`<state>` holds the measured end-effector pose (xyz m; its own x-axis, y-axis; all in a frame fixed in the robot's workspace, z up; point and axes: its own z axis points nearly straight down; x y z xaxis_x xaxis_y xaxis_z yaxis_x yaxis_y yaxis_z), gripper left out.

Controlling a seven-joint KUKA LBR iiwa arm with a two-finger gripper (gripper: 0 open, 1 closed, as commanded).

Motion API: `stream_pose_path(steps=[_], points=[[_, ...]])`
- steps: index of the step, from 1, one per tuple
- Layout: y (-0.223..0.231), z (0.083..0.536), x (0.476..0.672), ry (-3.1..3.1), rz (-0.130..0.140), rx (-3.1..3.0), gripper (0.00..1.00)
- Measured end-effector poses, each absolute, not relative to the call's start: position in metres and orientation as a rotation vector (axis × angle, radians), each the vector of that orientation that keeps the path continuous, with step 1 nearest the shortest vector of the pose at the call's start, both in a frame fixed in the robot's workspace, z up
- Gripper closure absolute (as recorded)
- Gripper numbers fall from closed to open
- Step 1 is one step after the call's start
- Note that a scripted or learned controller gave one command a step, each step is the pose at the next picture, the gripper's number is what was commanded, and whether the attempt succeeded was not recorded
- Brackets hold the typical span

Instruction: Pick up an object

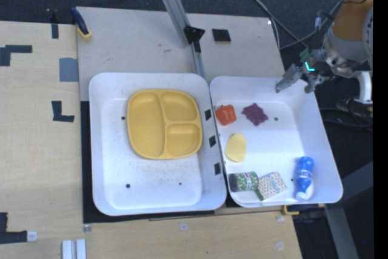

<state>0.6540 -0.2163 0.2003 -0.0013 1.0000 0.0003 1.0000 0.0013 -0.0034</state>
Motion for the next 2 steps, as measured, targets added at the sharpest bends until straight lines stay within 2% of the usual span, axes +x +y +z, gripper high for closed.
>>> stream_pose_path(steps=[1, 2], points=[[-0.216, 0.201, 0.655, -2.223, 0.001, -2.22, 0.0], [-0.212, 0.156, 0.659, -2.222, 0.006, -2.217, 0.0]])
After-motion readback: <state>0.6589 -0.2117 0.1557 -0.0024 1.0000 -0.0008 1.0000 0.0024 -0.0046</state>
